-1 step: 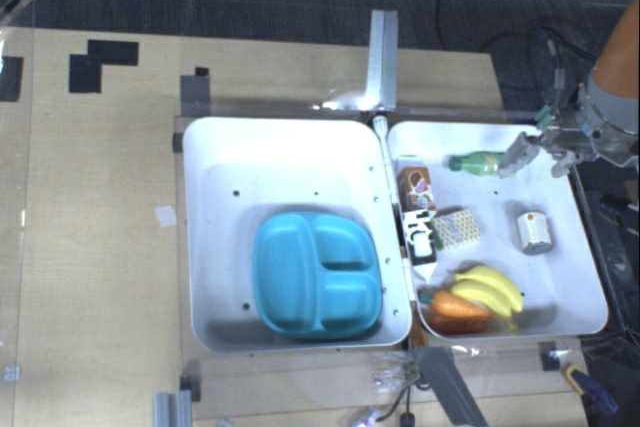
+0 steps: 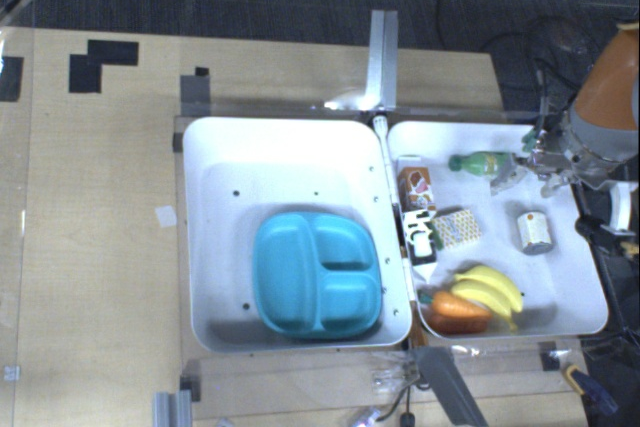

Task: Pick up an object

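The right bin [image 2: 590, 300] holds a green bottle [image 2: 478, 162] lying at the back, a brown packet [image 2: 415, 185], a black and white item [image 2: 420, 237], a patterned pouch [image 2: 458, 227], a small white can [image 2: 535, 231], bananas [image 2: 488, 288] and a carrot [image 2: 458, 309]. My gripper [image 2: 527, 177] hangs at the bin's back right, just right of the green bottle's end. Its two fingers stand apart, open, with nothing between them. The orange wrist band [image 2: 612, 90] rises above it at the right edge.
A blue divided plate [image 2: 318, 275] lies in the left bin [image 2: 215, 215], toward its front. A metal post [image 2: 383, 55] stands behind the divider between the bins. Cables run along the right bin's far right side.
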